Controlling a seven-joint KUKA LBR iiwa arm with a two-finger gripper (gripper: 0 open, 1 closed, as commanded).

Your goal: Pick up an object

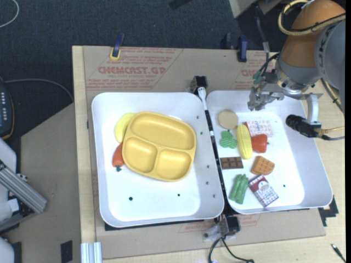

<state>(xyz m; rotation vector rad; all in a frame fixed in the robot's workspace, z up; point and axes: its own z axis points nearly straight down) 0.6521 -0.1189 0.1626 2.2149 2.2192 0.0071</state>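
While tool [258, 104] hovers over right bin [312, 169], its grip state unreadable; plate [158, 146] half-hides carrot [118, 158].

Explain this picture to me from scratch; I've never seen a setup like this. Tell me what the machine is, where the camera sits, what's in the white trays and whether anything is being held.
One fixed camera looks down at a slant on a bench. The grey and orange machine at the right is a robot arm; its gripper, a two-finger claw, hangs over the far end of the right bin. Nothing shows between its fingers.

The left bin holds a yellow divided plate, with a yellow piece and an orange-red piece poking out along its left side.

The right bin holds toy food: a tan round cookie, a corn cob, a green leafy piece, a red piece, a chocolate bar, a waffle, a green vegetable and a small red packet.
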